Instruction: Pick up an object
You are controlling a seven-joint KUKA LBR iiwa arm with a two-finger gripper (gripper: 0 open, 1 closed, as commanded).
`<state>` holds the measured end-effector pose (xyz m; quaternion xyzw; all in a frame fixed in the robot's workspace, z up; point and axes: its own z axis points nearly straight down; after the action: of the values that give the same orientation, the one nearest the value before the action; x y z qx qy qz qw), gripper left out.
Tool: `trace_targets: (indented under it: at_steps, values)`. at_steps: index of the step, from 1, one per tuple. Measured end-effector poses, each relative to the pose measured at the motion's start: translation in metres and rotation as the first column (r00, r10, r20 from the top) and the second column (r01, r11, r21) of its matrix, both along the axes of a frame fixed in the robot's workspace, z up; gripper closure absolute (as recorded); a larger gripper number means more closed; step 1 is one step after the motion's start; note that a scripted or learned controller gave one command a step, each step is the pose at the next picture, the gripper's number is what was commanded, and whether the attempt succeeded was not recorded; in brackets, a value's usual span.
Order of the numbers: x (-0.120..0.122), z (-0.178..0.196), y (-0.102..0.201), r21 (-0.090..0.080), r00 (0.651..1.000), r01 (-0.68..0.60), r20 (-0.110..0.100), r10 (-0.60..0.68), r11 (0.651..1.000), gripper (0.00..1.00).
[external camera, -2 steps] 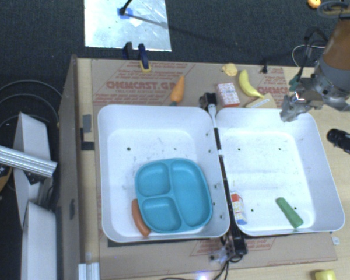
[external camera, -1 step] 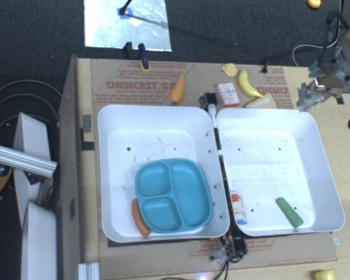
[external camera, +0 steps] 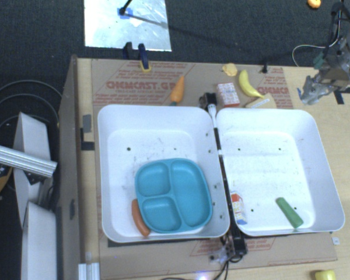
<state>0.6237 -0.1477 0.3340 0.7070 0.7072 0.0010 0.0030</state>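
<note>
While the pincer [external camera: 315, 91] hangs beyond the far right corner of the right bin [external camera: 315, 134], over the worktop [external camera: 344, 156], whether it is open or closed cannot be told, and nothing is seen in it. The right bin holds a green stick [external camera: 289, 212] near its front right corner and a small red-and-white pack [external camera: 238, 207] at its front left edge. In the left bin [external camera: 119, 139] lies a blue tray [external camera: 172, 194], with an orange sausage [external camera: 140, 217] just beside its front left corner.
</note>
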Motion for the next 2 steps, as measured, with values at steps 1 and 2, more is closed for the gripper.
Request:
trace_targets:
  at_steps: [1,2]
  values:
    - [-0.025,0.013,-0.062,-0.002,1.000,0.004,-0.002,-0.004,1.000,1.00]
    - [-0.033,-0.079,-0.038,0.005,1.000,-0.002,-0.012,0.002,1.000,1.00]
